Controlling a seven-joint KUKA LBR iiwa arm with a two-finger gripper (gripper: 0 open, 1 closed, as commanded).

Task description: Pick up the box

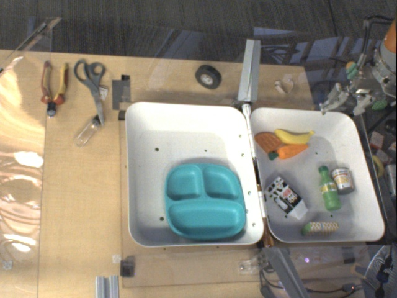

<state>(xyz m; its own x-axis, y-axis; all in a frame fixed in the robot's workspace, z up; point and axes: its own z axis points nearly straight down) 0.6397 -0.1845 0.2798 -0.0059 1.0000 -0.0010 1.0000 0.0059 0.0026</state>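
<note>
The task stands at its very start, before any approach: the gripper (346, 95) hangs at the upper right, above the far rim of the right bin (366, 166), well apart from the box (286, 197). Whether it is spread or closed cannot be told from this view, and nothing is seen in it. The box lies flat in the right bin, at its left side near the wall shared with the left bin (142, 166). It is a small carton, white with black markings, set at a slant, its long axis running from upper left to lower right. The next move calls for carrying the arm across the bin toward that near-left part, past the banana (294, 135) and the green bottle (329, 189), then turning the wrist to suit the slanted carton and descending over it.
</note>
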